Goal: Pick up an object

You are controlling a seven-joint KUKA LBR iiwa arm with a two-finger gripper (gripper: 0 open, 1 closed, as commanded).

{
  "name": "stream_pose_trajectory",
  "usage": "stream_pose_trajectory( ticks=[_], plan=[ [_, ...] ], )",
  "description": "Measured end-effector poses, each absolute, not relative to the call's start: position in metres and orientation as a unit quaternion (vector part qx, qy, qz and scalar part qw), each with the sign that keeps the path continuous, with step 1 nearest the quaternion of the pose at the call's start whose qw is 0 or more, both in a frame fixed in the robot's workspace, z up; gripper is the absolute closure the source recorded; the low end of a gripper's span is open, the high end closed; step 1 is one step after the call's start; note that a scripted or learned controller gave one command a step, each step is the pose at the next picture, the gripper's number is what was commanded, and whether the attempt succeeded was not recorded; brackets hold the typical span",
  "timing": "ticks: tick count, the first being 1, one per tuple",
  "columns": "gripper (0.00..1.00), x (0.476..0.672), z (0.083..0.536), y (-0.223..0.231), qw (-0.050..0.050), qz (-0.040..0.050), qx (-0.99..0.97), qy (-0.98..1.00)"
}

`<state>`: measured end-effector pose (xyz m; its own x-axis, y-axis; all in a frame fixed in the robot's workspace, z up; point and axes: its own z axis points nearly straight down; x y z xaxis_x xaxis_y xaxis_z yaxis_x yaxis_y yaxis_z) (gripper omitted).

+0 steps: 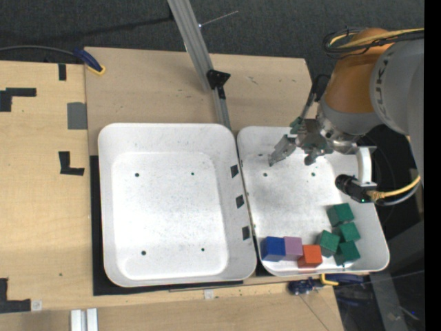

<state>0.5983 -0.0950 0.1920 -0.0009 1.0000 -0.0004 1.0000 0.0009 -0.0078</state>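
Two shallow white bins sit side by side on your bench, and the blocks (324,243) are all huddled along the right bin's (275,185) near edge. Your gripper (296,154) hangs spread and empty over that bin's far end, well apart from them, so the pick is not yet begun.

Pale wood counter (165,95), lightly scuffed, with black tape marks (67,163) and a grey patch (76,115) at left. Dark mat (96,254) edging out under the white bins. Slanted metal post (191,29) rising from the far side, black clamp (218,79) at its base. Blue-and-yellow clip (92,61) on the far left edge. Dark grey carpeted floor (275,12) beyond. Even, soft overhead light.
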Motion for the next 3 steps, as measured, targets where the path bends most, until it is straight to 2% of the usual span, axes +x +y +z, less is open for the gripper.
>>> stream_pose_trajectory(
  ticks=[1,2,3],
  plan=[
    [0.0,0.602,0.129,-0.097,0.003,0.003,-0.707,-0.708],
    [0.0,0.6,0.089,-0.096,0.002,0.0023,-0.707,-0.708],
    [1.0,0.601,0.101,-0.095,0.002,0.0008,-0.706,-0.708]
  ],
)
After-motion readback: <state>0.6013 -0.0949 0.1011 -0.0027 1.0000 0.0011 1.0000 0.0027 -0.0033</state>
